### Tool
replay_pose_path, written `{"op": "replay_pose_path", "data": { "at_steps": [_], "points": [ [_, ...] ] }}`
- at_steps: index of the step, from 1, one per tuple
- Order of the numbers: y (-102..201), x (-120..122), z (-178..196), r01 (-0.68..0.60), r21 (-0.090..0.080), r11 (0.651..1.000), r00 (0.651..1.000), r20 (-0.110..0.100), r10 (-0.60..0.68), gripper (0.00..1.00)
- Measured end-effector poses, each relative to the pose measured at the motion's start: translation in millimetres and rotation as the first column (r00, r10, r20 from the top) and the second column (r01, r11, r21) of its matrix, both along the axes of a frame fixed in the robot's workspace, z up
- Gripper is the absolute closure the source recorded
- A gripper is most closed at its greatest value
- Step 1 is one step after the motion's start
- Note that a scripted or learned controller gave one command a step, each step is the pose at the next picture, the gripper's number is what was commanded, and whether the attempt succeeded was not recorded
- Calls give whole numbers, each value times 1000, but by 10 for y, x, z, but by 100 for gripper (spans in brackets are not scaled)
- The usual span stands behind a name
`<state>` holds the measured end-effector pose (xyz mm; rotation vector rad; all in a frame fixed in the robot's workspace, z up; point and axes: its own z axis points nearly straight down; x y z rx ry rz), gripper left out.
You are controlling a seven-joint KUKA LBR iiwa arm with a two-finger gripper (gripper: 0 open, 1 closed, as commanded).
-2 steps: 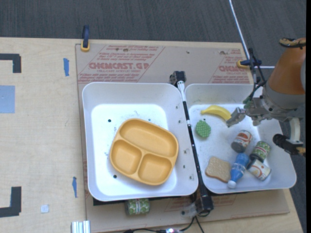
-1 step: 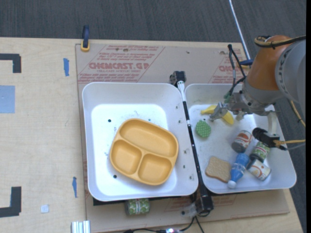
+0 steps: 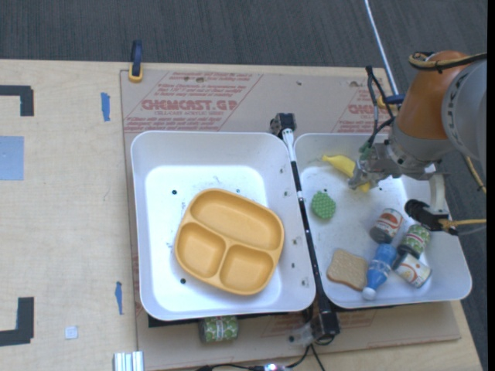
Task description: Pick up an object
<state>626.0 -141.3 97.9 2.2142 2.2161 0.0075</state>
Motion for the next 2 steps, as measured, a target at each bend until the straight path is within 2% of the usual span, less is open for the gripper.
{"op": "replay_pose_path", "data": {
  "at_steps": [1,2],
  "points": [
    [511,-837,878,-1,4,1000,1000,-9,1,100],
    [1069,-1425,1214,-1,5,1000,1000,-10,1,100]
  ]
}}
